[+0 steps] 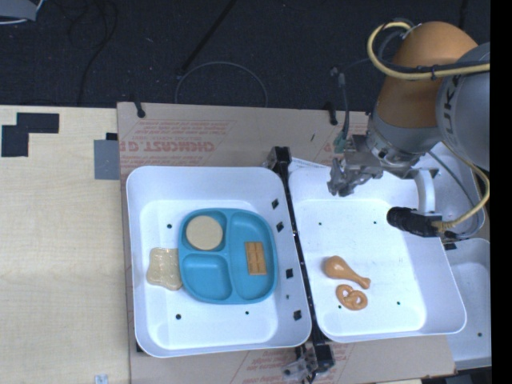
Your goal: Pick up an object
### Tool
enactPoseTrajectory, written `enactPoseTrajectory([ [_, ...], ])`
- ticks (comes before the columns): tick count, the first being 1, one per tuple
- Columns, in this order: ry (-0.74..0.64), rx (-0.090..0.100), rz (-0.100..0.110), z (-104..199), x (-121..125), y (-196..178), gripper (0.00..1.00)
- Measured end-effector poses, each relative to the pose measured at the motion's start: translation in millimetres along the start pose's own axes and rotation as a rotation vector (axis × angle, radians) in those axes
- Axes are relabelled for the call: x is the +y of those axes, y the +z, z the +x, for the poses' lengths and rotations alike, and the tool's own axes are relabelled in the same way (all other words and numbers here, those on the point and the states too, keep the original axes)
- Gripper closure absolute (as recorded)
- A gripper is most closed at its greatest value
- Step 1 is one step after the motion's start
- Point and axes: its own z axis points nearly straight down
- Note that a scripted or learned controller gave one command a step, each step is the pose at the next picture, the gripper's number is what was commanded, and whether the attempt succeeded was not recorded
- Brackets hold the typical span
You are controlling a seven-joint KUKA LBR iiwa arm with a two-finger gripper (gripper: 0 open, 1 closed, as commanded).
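Note:
In the right bin [400, 314] lie an orange chicken drumstick [345, 271] and, just below it, a brown pretzel [352, 298]. The left bin [152, 198] holds a blue sectioned plate [216, 282] with a round tan cookie [203, 232] in its upper left section and a small waffle-like cracker [255, 257] in its right section. A pale bread slice [164, 268] lies against the plate's left edge. My gripper [346, 184] hangs over the far left corner of the right bin, well above the drumstick, with nothing seen between its fingers.
A black divider [290, 238] runs between the two bins. A black handle-like part [412, 220] juts from the arm over the right bin's right side. Cardboard [200, 138] lies under the bins.

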Motion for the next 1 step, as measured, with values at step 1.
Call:
enactPoseTrajectory([
  [1, 0.0, -0.001, 0.001, 45.7, -2.2, 13.6, 1.0],
])
